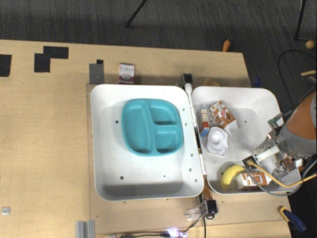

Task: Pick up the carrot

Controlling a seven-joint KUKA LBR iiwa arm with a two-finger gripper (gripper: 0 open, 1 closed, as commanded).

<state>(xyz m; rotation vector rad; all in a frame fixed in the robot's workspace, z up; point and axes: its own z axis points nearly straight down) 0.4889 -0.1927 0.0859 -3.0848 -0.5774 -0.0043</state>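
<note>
My pincer [280, 165] hangs low over the near right corner of the right bin [250, 100], above a brown carton [251, 180] that lies just beside a banana [231, 175]. Whether it is open or closed, or has hold of anything, I cannot tell. The carrot I cannot place for certain. A small orange thing [226, 45] past the table's [49, 133] far edge may be it, well apart from me. The left bin [99, 133] holds a teal divided plate [151, 126].

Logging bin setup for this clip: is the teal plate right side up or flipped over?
Right side up: the teal plate shows its recessed compartments facing up, and it lies flat in the left bin.
</note>
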